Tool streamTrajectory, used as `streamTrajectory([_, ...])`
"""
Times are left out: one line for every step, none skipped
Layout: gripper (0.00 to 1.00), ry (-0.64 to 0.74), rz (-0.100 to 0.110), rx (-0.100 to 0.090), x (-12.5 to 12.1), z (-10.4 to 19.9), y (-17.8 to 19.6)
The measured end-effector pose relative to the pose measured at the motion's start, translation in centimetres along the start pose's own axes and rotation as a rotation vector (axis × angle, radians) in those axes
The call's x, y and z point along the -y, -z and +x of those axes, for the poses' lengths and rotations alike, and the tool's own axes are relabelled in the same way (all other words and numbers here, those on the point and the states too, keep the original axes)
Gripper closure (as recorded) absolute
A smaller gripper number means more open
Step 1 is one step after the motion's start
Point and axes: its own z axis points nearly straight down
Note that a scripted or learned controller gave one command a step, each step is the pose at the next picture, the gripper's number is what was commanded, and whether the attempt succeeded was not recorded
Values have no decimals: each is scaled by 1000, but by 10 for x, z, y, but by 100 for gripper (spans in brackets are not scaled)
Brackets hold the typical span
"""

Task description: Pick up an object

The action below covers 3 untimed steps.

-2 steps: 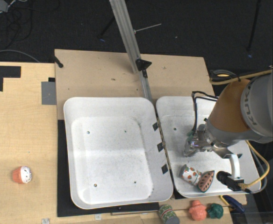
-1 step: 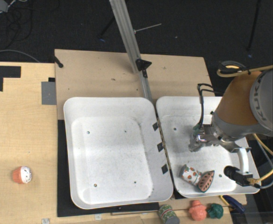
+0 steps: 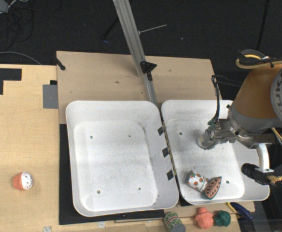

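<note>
End effector (image 3: pixel 206 141), grip state unclear, hovers mid right bin (image 3: pixel 189 111), toys (image 3: pixel 204 183) near front rim.

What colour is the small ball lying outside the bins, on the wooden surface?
Orange-red with a white patch; the ball shows in the camera view.

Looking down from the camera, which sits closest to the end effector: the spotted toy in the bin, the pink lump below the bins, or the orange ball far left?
1. Spotted toy, right bin, just below the end effector.
2. Pink lump, front edge outside the bin.
3. Orange ball, far left on the wood.

Even overhead light brightens the two white bins (image 3: pixel 131 111) against a dim, dark floor, shadows faint, detail slightly soft.
</note>
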Motion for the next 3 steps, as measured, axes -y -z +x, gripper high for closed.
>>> streamTrajectory([100,4,3,-2,-1,48,15])
streamTrajectory([100,5,6,-3,8,98,23])
streamTrajectory([100,4,5,-2,8,145,33])
